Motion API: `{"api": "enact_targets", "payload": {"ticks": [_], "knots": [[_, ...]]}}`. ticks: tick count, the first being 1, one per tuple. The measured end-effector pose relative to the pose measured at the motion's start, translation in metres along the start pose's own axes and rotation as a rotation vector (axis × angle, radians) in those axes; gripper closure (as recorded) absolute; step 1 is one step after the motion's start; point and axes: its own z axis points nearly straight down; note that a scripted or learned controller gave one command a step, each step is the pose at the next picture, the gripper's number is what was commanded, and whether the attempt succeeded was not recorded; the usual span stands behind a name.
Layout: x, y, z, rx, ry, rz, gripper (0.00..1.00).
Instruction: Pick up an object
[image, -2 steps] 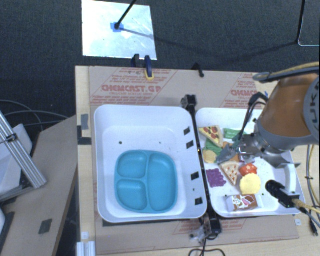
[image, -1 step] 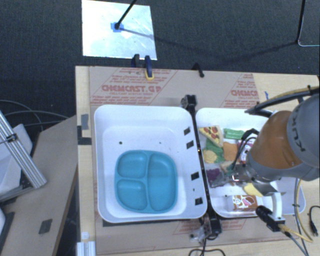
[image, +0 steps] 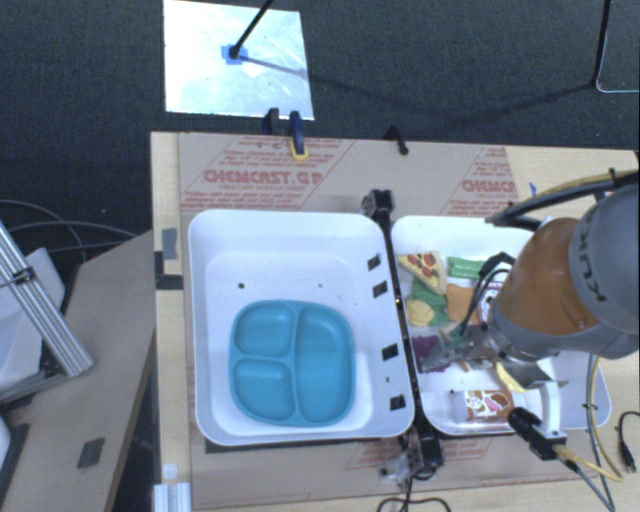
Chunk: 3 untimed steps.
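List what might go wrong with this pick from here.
1. The small toy food pieces lie crowded together in the right-hand white bin, so the gripper may catch two at once or nudge neighbours aside.
2. The gripper sits close to the black divider between the bins, so a sideways move might bump it.

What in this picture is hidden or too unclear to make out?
- Gripper: the arm's bulk covers it in the camera view, so whether it holds anything is unclear.
- Right bin: the arm hides much of its floor.
- Purple item: partly covered and too small to identify.
- Packet near the bin's front: print too blurred to read.
- Blue tray in the left bin: fully visible.
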Motion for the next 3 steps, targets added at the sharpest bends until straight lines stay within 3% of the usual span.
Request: {"api": "enact_targets", "payload": {"ticks": [1, 3], "knots": [[-0.013, 0.0005, 0.0001, -0.001, 0.003, -0.001, 0.0], [-0.0093, 0.0005, 0.0001, -0.002, 0.0, -0.002, 0.0]]}}
